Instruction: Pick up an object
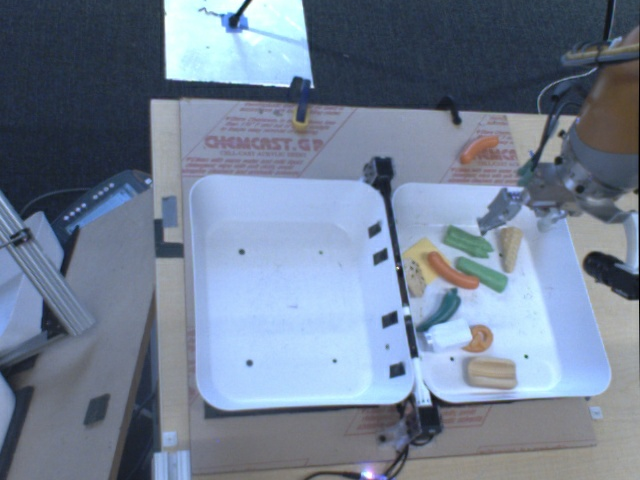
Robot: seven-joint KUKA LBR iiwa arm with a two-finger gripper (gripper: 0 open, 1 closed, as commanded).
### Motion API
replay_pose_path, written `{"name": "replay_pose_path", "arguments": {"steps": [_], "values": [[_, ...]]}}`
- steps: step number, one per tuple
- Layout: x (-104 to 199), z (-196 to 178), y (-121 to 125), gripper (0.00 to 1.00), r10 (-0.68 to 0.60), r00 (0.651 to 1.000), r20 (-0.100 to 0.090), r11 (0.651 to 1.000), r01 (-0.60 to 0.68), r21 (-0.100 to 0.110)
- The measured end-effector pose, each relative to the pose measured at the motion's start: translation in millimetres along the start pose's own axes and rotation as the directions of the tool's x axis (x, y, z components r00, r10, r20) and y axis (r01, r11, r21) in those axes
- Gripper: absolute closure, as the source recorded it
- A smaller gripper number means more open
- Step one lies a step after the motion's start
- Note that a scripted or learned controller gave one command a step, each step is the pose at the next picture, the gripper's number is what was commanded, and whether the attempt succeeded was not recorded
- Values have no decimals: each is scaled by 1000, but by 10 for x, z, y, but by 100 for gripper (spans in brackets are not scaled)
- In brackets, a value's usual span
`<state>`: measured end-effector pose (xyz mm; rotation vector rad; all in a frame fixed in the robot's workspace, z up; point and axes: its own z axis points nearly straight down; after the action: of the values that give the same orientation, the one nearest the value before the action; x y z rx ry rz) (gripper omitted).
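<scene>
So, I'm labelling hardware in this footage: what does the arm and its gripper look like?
The grey arm has rounded metallic links and a broad orange band above the wrist. Thin dark cables loop beside it. The light grey metal two-finger gripper is boxy and angular, with no legible markings.

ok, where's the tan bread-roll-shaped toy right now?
The tan bread-roll-shaped toy lies in the right white bin, near its front edge, just below the orange curved shrimp-like toy.
</scene>
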<state>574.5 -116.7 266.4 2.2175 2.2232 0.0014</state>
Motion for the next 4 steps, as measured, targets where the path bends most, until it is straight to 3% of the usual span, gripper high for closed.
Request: {"name": "replay_pose_path", "arguments": {"steps": [1,2,3,4], "values": [[205,1554,80,0,-3,1000,-3,1000,3,12],[321,1809,420,0,-4,1000,3,1000,4,-5],[-105,1787,-26,0,4,1000,1,1000,-4,-6],[-102,1675,-14,100,2,1000,5,1000,-2,-9]]}}
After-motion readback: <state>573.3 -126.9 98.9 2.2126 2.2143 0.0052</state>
